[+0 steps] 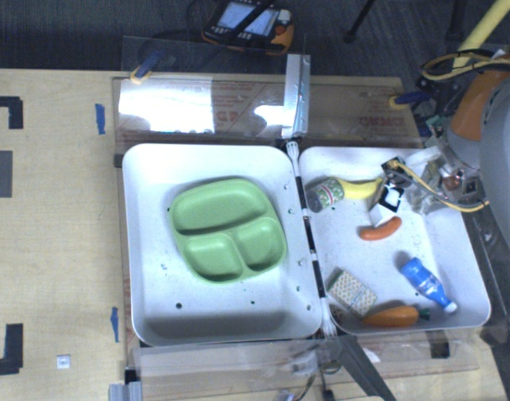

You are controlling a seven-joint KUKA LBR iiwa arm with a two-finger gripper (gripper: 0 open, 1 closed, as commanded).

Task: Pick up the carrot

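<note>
Jaws hang over the back right part of the right bin, and from this slanted view I cannot tell whether they stand wide or narrow. The arm comes in from the right, with its wrist low above the bin's back corner.

The carrot lies flat along the near wall of that same bin. It is orange with a dark green end pointing right, just beside a patterned packet and near a blue bottle. It is well apart from the jaws, and a reddish sausage lies between the 2. A banana and a small can rest at the back, closer to the jaws. The left bin holds a green divided tray.

On this showing the task has barely begun: the carrot is not yet reached, gripped or lifted. What is left, as I judge it, is to cross to the near wall, descend, close on the carrot and raise it.
</note>
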